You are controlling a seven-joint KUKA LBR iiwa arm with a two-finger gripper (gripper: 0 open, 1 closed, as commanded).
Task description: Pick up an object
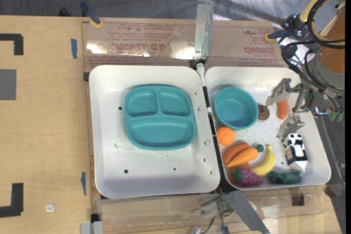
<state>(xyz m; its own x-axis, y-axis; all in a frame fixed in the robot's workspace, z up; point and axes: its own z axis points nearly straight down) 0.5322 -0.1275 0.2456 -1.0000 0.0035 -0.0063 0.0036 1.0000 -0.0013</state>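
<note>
My gripper hangs low over the far right part of the right bin, its two fingers spread wide apart. A small orange-red piece lies in the gap between them, and neither finger visibly touches it. A black-and-white carton lies just in front of the gripper. A small brown item lies to the gripper's left, beside the teal bowl. An orange, two carrots, a banana, purple grapes and a green vegetable fill the bin's front.
The left bin holds a teal divided plate. A ridge separates the two bins. The arm, with its orange band and cables, comes in from the upper right.
</note>
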